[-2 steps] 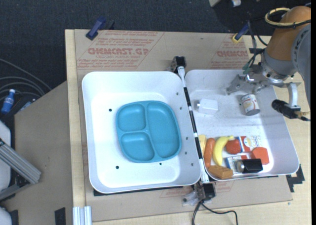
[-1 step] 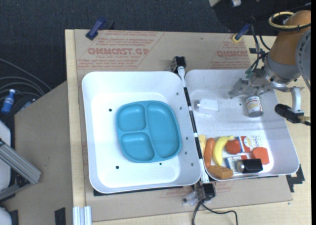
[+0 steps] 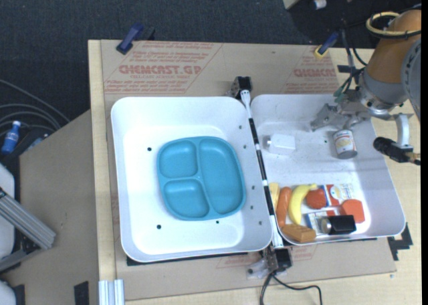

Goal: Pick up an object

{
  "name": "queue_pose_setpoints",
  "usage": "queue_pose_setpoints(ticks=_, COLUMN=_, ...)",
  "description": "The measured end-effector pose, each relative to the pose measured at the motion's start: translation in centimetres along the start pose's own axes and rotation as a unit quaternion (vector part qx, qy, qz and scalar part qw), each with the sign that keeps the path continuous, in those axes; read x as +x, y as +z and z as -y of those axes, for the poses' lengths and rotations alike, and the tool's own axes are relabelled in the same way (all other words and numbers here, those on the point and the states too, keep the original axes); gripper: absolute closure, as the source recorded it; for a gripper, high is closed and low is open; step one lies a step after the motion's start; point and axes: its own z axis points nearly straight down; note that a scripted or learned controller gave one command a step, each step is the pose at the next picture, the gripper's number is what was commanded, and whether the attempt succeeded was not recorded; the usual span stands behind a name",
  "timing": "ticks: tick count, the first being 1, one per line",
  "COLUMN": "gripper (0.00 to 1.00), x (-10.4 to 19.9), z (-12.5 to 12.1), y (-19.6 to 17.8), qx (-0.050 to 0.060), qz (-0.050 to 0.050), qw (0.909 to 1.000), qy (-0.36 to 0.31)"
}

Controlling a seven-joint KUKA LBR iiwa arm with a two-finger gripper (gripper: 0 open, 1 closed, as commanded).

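Can (image 3: 344,143) stands just below the end effector (image 3: 332,116) in the right bin (image 3: 381,183).

The grey arm with its orange band (image 3: 394,56) is cut off by the right edge. The label on the small cylindrical can (image 3: 344,143) is too small to read. In the heap of toy food (image 3: 321,211), a black block covers part of the flat printed card beneath.

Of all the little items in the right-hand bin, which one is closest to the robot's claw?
The small can. It stands alone just below the gripper, while the banana and the other toy foods lie clustered at the bin's near end.
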Motion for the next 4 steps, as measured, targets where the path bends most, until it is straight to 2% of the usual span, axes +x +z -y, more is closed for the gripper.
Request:
queue_pose_setpoints(ticks=1, gripper=1.00, x=-0.3, z=-0.1, y=-1.1, qx=-0.006, qz=0.006, qw=1.0000, qy=-0.001)
queue_pose_setpoints(ticks=2, gripper=0.00, x=0.0, z=-0.2, y=-1.1, qx=-0.004, qz=0.003, qw=1.0000, qy=-0.001)
queue_pose_setpoints(ticks=3, gripper=0.00, x=-0.2, z=5.3, y=0.0, qx=-0.006, qz=0.003, qw=1.0000, qy=-0.001)
queue_pose_setpoints(ticks=4, gripper=1.00, x=-0.4, z=5.3, y=-1.0, qx=-0.007, qz=0.007, qw=1.0000, qy=0.000)
